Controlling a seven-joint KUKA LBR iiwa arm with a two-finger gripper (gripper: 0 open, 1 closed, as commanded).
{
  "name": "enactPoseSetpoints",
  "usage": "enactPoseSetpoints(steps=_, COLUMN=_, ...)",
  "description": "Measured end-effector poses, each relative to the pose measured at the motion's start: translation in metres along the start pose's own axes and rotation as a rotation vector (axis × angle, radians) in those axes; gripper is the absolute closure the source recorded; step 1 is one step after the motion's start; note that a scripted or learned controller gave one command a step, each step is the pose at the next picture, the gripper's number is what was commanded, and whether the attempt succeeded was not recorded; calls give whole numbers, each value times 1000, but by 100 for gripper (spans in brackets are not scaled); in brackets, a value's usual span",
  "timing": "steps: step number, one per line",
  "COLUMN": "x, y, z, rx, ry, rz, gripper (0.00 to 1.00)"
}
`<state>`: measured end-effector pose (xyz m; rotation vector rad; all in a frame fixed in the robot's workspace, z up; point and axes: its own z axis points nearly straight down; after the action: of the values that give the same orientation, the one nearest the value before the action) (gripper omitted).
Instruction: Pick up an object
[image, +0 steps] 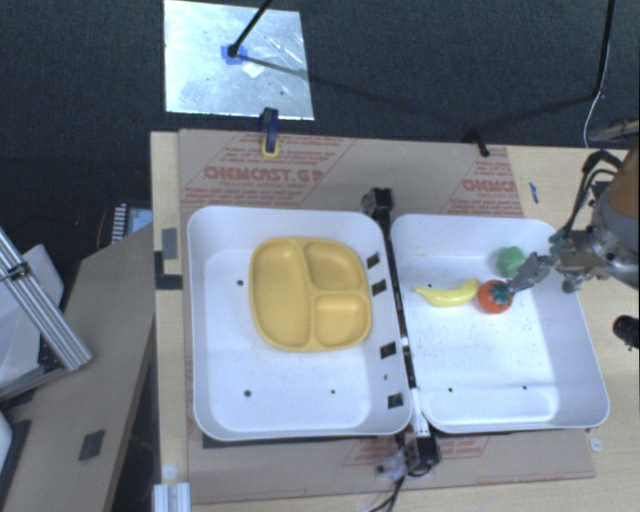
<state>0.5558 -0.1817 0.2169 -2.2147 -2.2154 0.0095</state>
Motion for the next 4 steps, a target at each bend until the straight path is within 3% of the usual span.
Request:
enactPoseSetpoints(steps=1, x=0, y=3, z=-7, rx=-12, ry=-3, rz=-3, gripper=0)
enactPoseSetpoints(steps=3, x=-4, y=-4, z=101, rx=-7, ry=-1, rz=-1, gripper=0)
enactPoseSetpoints(steps=4, x=-4, y=-4, z=134, rx=-9, ry=-1, rz=0, gripper=0)
